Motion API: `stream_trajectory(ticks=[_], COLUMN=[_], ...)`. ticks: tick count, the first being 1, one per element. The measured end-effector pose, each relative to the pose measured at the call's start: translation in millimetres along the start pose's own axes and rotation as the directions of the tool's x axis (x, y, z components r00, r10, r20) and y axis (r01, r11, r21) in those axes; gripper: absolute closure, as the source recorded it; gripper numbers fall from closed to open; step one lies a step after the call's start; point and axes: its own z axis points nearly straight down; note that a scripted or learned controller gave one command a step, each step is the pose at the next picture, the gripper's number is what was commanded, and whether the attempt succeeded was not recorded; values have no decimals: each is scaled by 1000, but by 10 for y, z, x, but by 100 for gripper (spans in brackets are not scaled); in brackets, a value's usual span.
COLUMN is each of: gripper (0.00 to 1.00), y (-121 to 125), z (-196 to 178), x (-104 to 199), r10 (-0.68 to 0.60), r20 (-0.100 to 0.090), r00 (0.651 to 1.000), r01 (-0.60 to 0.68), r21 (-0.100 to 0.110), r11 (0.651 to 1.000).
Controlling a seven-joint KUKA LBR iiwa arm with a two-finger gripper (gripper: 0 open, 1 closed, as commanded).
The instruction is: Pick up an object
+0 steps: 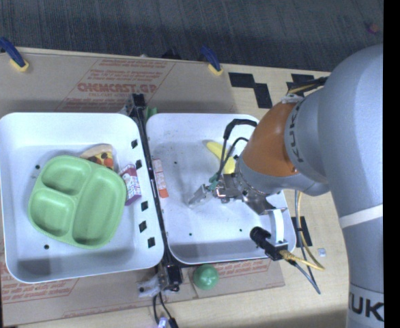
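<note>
Reaching status: I see the arm point(302, 142) entering from the right, with the gripper point(203, 195) low inside the right bin point(186, 244), near that bin's middle.
Finger state: I cannot tell. The fingertip area is small and blurred, and it may be that something pale sits at the tips, but I will not call that a grasp.
Candidate object: the yellow item point(217, 150), apparently a banana, lies in the right bin just up from the gripper, partly hidden by the wrist and cables. It is near the fingers but apart from them.
Other contents: the left bin point(16, 251) holds a green divided tray point(77, 200), a small snack packet point(132, 183) at its right side and a pizza-like toy point(103, 157) tucked behind it. An orange-and-white stick point(159, 178) lies in the right bin against the divider. A green ball point(205, 277) rests on the bench outside the bins.
Risk 1, empty closure: I judge the gripper is offset from the yellow item, so closing here could catch nothing.
Risk 2, floor contact: the tips look very close to the bin floor; further descent could scrape or jam.
Risk 3, nudging: the wrist body overhangs the yellow item and could push it toward the far wall.
Risk 4, cable snag: loose cables near the wrist could drag on the bin rim.
</note>
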Motion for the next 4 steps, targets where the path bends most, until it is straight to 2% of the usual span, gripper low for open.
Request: stream_trajectory(ticks=[1,2,3,4], gripper=[0,0,0,0], y=[561,-439,151,798], z=[-4,6,-2,-7], x=[-90,19,-169,-488], r10=[5,2,5,3], r20=[-1,-1,0,1], r00=[1000,1000,1000,1000], r01=[-5,-2,-5,-3], r21=[-2,2,-1,-3], r11=[1000,1000,1000,1000])
